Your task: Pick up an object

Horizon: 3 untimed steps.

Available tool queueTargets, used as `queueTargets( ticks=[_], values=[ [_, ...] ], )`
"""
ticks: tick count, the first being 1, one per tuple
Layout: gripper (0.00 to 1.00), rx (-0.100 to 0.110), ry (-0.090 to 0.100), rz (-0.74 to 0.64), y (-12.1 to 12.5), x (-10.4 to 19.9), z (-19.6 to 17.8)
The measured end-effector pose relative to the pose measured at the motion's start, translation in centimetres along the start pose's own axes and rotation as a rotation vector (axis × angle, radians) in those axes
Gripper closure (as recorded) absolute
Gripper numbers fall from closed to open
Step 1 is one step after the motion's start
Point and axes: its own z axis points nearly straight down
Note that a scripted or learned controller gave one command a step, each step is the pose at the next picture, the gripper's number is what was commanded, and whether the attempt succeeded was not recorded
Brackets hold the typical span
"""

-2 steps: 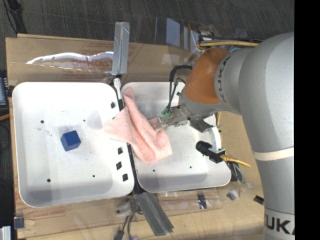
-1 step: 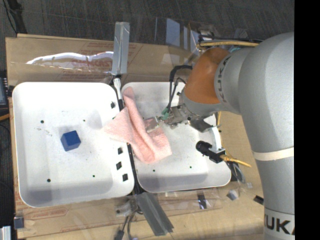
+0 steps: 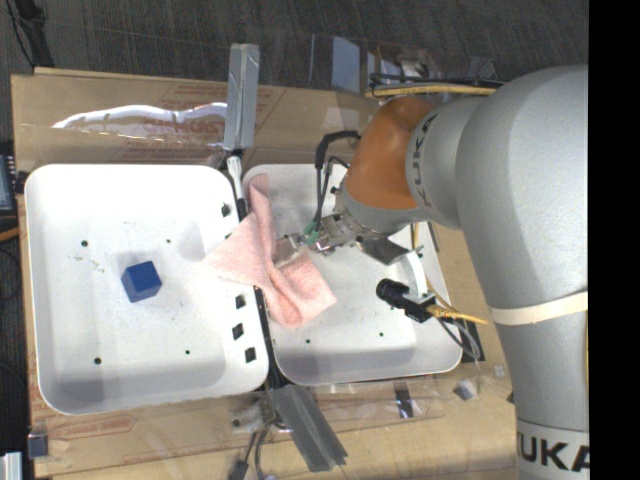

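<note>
Over the bench, your grey KUKA arm with the orange band above its wrist [image 3: 395, 163] reaches in from the view's right and leans across the shallow white plastic bin on that side [image 3: 350, 363]. The gripper [image 3: 296, 247] sits low near this bin's left wall, right at the upper surface of a crumpled pink fabric cloth [image 3: 300, 293]. Whether the jaws are spread, pressed together or pinching the fabric you cannot tell, since the wrist and the folds cover that end of the tool.

The pink fabric cloth lies draped over the divide where the two bins meet. Most of it rests on the right bin's floor, its upper end runs up toward that bin's back corner, and one corner laps over the rims into the second shallow white plastic bin on the view's left [image 3: 60, 368]. A small blue cube [image 3: 141, 280] stands alone on the left bin's floor, left of centre, well apart from both cloth and gripper.

Both bins rest on a brown cardboard sheet [image 3: 120, 98], and a grey metal post [image 3: 243, 93] rises behind the junction between them
</note>
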Motion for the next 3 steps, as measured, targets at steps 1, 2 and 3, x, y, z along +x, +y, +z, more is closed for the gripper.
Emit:
queueTargets(
  ticks=[1, 2, 3],
  values=[
    [1.00, 0.002, 0.000, -0.003, 0.1, 0.1, -1.0],
    [1.00, 0.004, 0.001, -0.006, 0.1, 0.1, -2.0],
    [1.00, 0.000, 0.000, 0.212, -1.5, 2.4, -9.8]
  ],
)
